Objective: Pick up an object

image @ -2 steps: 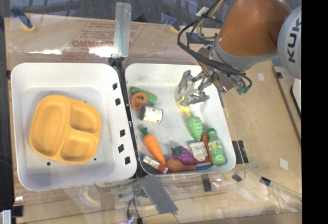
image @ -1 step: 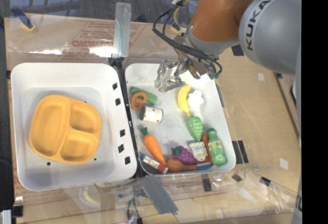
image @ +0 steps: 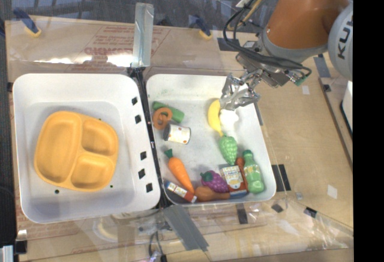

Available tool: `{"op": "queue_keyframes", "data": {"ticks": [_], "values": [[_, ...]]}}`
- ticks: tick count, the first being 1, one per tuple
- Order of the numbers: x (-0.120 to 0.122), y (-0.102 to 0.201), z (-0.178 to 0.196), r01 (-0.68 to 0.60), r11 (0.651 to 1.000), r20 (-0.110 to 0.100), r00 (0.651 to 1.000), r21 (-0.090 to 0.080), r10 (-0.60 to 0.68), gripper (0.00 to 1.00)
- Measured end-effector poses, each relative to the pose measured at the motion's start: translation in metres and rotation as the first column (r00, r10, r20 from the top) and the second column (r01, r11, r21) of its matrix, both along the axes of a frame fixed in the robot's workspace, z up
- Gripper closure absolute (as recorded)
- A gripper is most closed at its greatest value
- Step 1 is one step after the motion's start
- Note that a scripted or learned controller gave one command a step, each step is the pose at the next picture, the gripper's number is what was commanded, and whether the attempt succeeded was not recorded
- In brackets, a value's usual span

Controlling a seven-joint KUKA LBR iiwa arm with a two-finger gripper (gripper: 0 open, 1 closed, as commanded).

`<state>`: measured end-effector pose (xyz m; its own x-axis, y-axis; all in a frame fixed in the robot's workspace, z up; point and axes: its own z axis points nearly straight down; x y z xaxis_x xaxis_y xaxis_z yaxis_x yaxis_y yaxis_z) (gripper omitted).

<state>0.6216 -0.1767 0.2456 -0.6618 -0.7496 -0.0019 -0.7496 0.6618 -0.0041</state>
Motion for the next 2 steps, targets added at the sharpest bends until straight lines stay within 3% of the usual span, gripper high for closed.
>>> {"op": "queue_keyframes", "data": {"ticks": [1,2], "values": [[-0.093,0.022,-0.077,0.011,1.000,-0.009,1.000,0.004,-0.011,1.00],[-0.025,0.072,-0.105,-0.184,0.983,-0.003,0.983,0.004,0.184,1.00]]}}
